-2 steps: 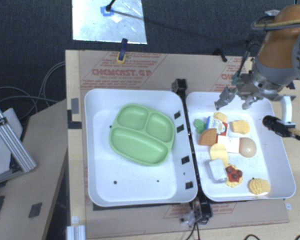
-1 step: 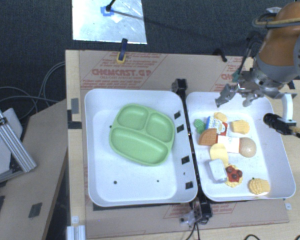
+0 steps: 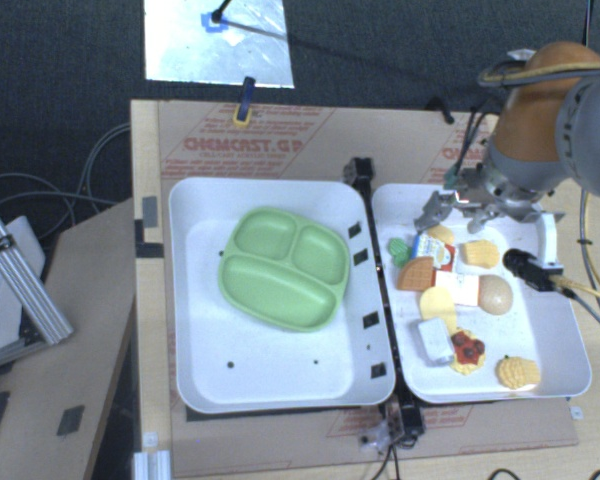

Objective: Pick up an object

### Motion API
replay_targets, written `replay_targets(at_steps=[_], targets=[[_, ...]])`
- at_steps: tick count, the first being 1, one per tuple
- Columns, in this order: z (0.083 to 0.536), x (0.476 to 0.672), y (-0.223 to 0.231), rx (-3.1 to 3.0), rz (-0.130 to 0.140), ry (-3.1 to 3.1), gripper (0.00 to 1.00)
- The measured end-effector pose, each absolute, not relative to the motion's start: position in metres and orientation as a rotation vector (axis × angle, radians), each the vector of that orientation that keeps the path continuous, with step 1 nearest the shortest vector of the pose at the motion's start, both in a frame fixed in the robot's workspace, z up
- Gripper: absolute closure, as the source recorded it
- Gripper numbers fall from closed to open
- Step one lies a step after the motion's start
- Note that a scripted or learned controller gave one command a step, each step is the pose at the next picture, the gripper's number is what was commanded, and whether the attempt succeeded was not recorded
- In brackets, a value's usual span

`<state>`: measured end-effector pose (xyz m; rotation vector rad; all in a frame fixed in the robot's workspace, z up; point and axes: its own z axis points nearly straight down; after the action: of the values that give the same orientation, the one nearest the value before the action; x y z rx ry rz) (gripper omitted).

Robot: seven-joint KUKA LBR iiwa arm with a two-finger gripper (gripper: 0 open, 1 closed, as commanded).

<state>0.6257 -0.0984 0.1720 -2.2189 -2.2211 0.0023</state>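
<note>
The approach step is judged to be in hand: the gripper (image 3: 455, 218) is seen low over the back of the right bin (image 3: 565, 348), its two fingers apparently spread, and nothing is seen pinched between them. No object is lifted yet. The candidates for the pick are crowded in that bin: a red-and-white carton (image 3: 438, 253) just below the gripper, a brown bread piece (image 3: 415, 274) touching the carton on its left, a yellow wedge (image 3: 480, 255) to its right, a pale egg (image 3: 495, 294), a yellow disc (image 3: 438, 302), a white block (image 3: 432, 338), a pizza slice (image 3: 467, 351) and a corn piece (image 3: 518, 372) nearer the front. For the next move, a straight descent over one item and a closing of the gripper would be called for; the carton seems nearest. The crowding is judged the main hindrance, since neighbours may be nudged or caught along with the target, and the bin's back wall is close. A green plate (image 3: 285, 268) is held in the left bin (image 3: 195, 298), well apart and out of the way on the tabletop (image 3: 170, 148).
</note>
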Motion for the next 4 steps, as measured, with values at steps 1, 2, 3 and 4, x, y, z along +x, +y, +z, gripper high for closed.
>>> replay_targets(at_steps=[1,2,3,4], targets=[[0.126,0.632,-0.103,-2.220,0.002,-2.221,0.00],[0.088,0.636,-0.104,-2.229,-0.011,-2.232,0.00],[0.101,0.637,-0.104,-2.231,-0.013,-2.232,1.00],[0.164,0.639,-0.108,-2.223,-0.006,-2.227,1.00]])
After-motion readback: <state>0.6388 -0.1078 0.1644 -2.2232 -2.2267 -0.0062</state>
